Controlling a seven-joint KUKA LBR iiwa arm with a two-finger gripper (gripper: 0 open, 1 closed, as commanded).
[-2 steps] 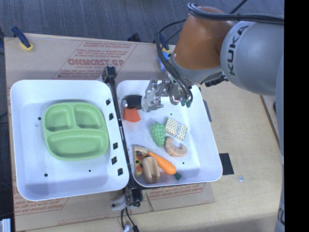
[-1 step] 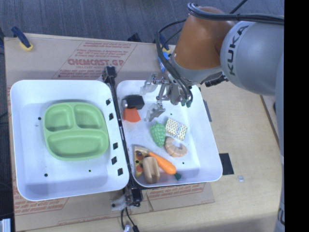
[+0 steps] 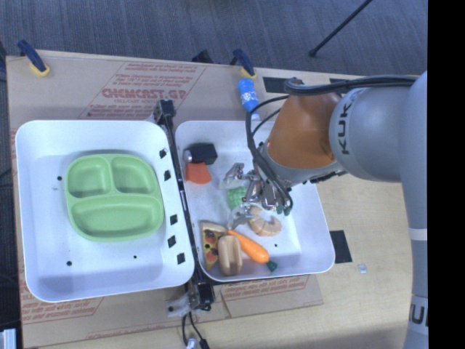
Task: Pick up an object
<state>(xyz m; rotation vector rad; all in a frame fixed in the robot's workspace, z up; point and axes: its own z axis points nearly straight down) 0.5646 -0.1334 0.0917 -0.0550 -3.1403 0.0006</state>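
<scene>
**Desk:** What sits on the table (image 3: 363, 282), left to right?

**Photographer:** The left bin (image 3: 29, 195) holds a green divided plate (image 3: 114, 196) at its centre. Black clips (image 3: 173, 195) run along the seam where the two bins meet. In the right bin (image 3: 312, 224), a black block (image 3: 200, 153) and an orange piece (image 3: 197, 172) lie near the far-left corner; a slice of toy pizza (image 3: 211, 242), a bread roll (image 3: 229, 254) and a carrot (image 3: 251, 247) crowd the near edge. A green item (image 3: 234, 197) and a pale, shrimp-like toy (image 3: 265, 226) lie mid-bin.

**Desk:** And the tool?

**Photographer:** The tool (image 3: 247, 195) hangs low over the middle of the right bin, just above the green item and the shrimp-like toy. Whether it is spread or pinched together, I cannot tell. The grey arm (image 3: 370, 133) enters from the right, over the bin's far-right corner.
</scene>
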